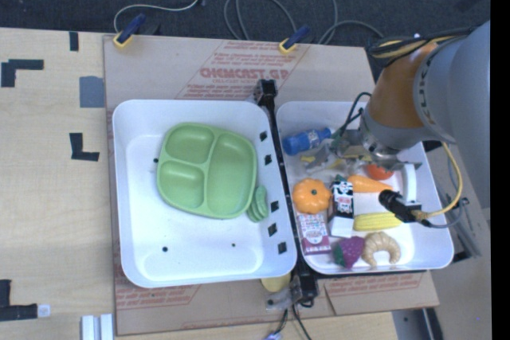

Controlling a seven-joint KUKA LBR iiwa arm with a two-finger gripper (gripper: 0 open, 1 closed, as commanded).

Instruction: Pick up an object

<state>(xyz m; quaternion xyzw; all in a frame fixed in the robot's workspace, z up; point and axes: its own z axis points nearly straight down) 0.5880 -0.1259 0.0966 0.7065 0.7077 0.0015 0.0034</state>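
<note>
The right bin point(443, 248) holds several toy foods: a blue bottle point(304, 141), an orange pumpkin point(311, 196), a small milk carton point(343, 197), a carrot point(369, 184), a yellow corn cob point(374, 221), a croissant point(382, 247), purple grapes point(347, 252) and a pink box point(313, 230). My gripper point(347, 146) hangs low over the back middle of this bin, just right of the blue bottle and above the carton. The wrist hides its tips, and I see no object held.
The left bin point(131, 251) carries a green divided plate point(208, 170). A black clip rail point(274, 171) runs between the bins. The arm's orange band point(398, 91) and grey body cover the right bin's back right corner. Cables loop on the dark floor behind.
</note>
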